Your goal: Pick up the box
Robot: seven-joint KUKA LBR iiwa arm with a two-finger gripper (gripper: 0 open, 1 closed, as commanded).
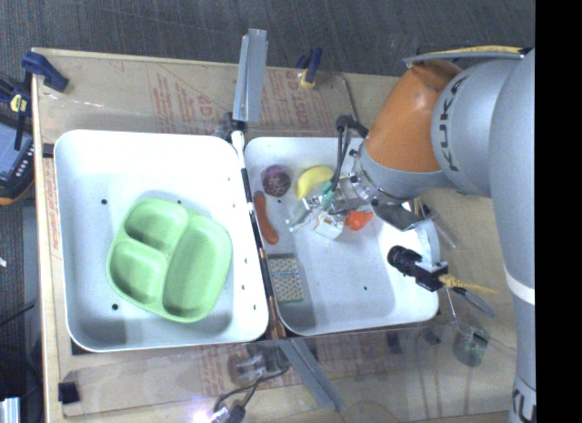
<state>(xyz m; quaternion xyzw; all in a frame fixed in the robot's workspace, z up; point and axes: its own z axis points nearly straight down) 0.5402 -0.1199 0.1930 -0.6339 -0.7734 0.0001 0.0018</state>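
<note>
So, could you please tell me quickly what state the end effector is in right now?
End effector: cannot be told; it sits low in the right-hand shallow white bin, among small items, away from the small patterned box.

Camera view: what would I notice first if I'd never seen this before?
Probably the big grey arm with the orange band reaching in from the right over the right white bin. Next, the bright green three-part plastic tray lying in the left white bin. Small toy foods, like a yellow lemon-shaped piece, sit near the gripper.
</note>
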